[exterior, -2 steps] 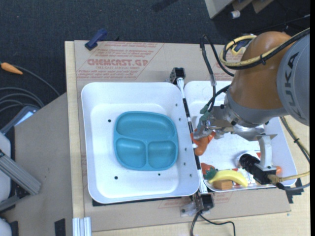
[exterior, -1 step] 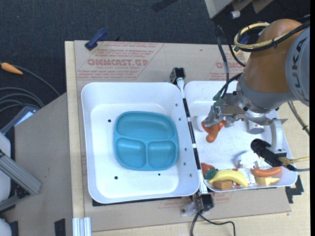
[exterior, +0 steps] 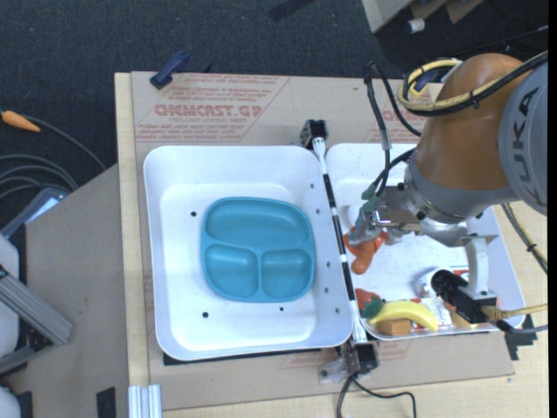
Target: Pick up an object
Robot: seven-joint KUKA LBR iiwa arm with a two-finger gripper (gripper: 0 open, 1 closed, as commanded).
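Bench surface: pale board with red printed lettering [exterior: 218,103], carrying both bins, on dark carpet.

Gripper [exterior: 372,220] sits low over the right shallow white plastic bin [exterior: 396,273], close to the bin's wall on the side of the divider. Whether it is open or closed cannot be told from this angle.

Orange carrot-shaped toy [exterior: 367,251] lies tilted right at the gripper's tip, on its near side; touching or gripped, cannot tell.

Nearer the camera than the gripper, at the same bin's front edge: small red-and-green item [exterior: 369,301], then a yellow plastic banana [exterior: 405,313] just to its right.

Grey arm with orange band [exterior: 470,138] extends from the gripper toward the view's right.

Across the divider, left of the gripper: left shallow white plastic bin [exterior: 174,198] holding a blue three-compartment plate [exterior: 258,249], lying flat at its centre.

Far left beyond the gripper, at the board's back corner: small blue object [exterior: 169,70].
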